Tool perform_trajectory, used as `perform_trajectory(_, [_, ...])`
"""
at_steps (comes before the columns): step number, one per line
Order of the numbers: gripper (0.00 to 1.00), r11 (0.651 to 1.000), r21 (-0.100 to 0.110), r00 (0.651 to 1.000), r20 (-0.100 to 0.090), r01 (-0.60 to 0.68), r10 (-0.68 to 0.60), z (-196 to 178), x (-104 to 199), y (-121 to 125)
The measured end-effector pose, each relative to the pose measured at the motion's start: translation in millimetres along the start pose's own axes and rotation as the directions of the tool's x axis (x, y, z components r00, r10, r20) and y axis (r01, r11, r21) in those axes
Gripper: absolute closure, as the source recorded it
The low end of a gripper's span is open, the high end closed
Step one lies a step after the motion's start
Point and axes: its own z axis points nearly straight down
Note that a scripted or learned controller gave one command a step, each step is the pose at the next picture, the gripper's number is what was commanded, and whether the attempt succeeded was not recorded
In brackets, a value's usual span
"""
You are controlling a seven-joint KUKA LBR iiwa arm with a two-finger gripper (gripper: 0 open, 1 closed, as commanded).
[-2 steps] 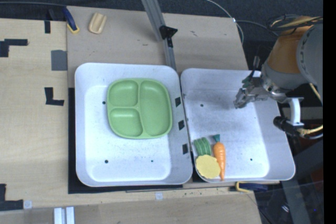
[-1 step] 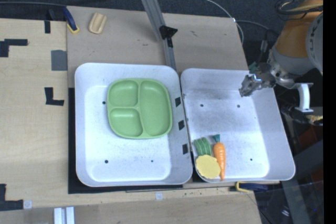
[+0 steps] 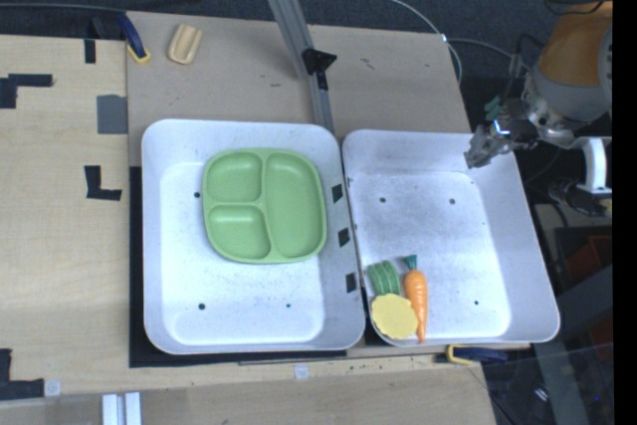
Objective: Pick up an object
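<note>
The toy carrot (image 3: 416, 300) lies in the right bin (image 3: 498, 214), near its front left corner. We see a yellow round thing (image 3: 394, 317) touching it and a green thing (image 3: 383, 277) just beside. The gripper (image 3: 484, 148) hangs over the bin's far right edge, well apart from the carrot. We see nothing held.

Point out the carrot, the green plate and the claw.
carrot (image 3: 417, 299): camera view, mid-body.
green plate (image 3: 265, 204): camera view, centre divider.
claw (image 3: 480, 152): camera view, between the fingertips.
</note>
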Motion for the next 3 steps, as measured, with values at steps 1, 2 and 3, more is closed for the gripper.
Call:
perform_trajectory(1, [1.0,1.0,-0.003,1.0,0.001,0.0,0.0,-63,-1,7])
perform_trajectory(2, [1.0,1.0,0.006,1.0,-0.002,0.003,-0.003,-50,44,-3])
perform_trajectory(3, [1.0,1.0,0.006,1.0,-0.002,0.004,-0.004,-34,94,-5])
